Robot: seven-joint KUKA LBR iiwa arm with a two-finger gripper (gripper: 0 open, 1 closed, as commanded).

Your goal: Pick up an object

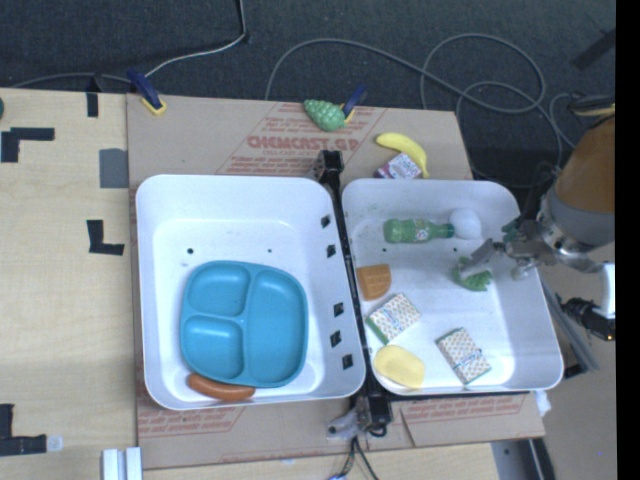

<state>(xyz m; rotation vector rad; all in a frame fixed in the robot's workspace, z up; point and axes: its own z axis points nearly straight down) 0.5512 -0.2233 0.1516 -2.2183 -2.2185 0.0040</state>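
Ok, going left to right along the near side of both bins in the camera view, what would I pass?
Orange sausage → blue divided plate → yellow lemon-shaped piece → patterned packet.

Small green object [474, 277], lumpy, maybe a toy vegetable, lies flat on the floor of the right bin [520, 363] near its right wall, just beside the gripper [497, 255], below the green bottle [417, 231], contact unclear.
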